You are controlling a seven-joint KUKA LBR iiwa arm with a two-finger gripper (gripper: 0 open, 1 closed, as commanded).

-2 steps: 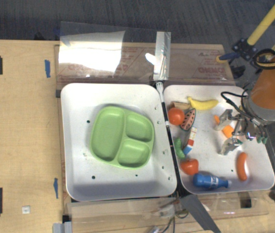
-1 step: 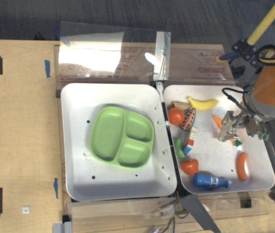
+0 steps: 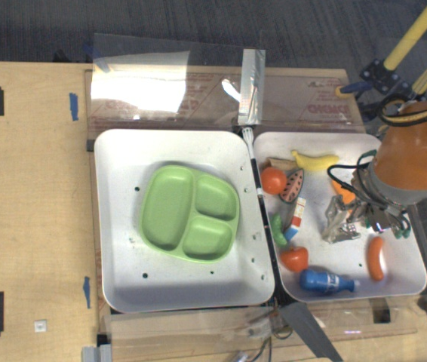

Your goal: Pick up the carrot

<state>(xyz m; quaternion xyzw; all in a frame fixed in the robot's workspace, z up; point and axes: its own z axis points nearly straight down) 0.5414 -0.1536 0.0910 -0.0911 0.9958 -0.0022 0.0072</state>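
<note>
Nearest the camera, along the near wall of the right bin [image 3: 413, 281], lies a blue bottle [image 3: 327, 281] on its side, with a red tomato-like fruit [image 3: 294, 259] just beside it toward the bin divider and a red-orange sausage-shaped piece [image 3: 376, 259] near the right wall. Left bin [image 3: 115, 225]: a green sectioned plate [image 3: 189, 212] rests near its middle, three compartments facing up. Right bin, far half: a yellow banana [image 3: 315, 161] lies by the back wall; an orange-red round fruit [image 3: 273, 180] and a watermelon slice [image 3: 295, 185] sit just beside each other close to the divider, above a small red-and-white carton [image 3: 297, 213] and a green piece [image 3: 278, 229]. Gripper [image 3: 343, 225] — metallic, hanging under the orange band of the arm [image 3: 413, 157] — is low over the centre of the right bin; whether its jaws are spread or closed cannot be told from this angle. Carrot [image 3: 343, 193]: apparently the small orange object just beyond the gripper, partly hidden by cables — touching or apart is unclear.
</note>
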